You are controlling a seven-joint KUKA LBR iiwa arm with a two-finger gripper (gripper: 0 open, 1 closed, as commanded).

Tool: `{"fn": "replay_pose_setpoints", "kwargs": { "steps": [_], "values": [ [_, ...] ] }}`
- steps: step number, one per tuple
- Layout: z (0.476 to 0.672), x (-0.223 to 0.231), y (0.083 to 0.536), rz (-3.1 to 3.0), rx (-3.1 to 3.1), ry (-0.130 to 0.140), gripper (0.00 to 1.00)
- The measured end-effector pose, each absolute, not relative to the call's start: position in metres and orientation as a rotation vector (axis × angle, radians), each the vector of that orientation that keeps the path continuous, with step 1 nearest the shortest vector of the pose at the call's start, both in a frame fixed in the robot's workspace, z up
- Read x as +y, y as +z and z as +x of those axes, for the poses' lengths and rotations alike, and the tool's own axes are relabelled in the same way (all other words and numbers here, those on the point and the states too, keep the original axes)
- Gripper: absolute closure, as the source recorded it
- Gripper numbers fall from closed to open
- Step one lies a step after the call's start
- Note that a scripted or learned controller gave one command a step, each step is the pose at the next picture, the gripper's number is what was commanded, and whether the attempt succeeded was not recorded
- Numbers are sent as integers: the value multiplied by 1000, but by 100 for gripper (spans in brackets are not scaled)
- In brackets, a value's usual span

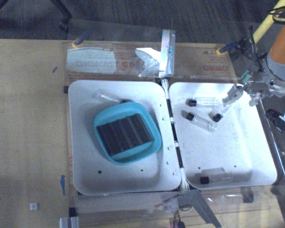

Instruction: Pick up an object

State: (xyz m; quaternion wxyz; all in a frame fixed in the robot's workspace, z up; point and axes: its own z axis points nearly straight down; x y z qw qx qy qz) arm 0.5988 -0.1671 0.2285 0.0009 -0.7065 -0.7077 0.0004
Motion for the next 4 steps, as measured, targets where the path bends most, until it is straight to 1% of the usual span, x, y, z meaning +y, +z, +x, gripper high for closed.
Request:
{"fn": "replay_pose_setpoints", "kwargs": {
  "steps": [1, 2, 3, 4],
  "values": [
    [651, -170, 117, -2160, -2306, -13, 0],
    [635, -149, 106, -2191, -2313, -33, 0],
    [621, -191, 90, -2216, -2243, -5, 0],
    [621, -191, 99, -2218, -2241, -9, 100]
  ]
}}
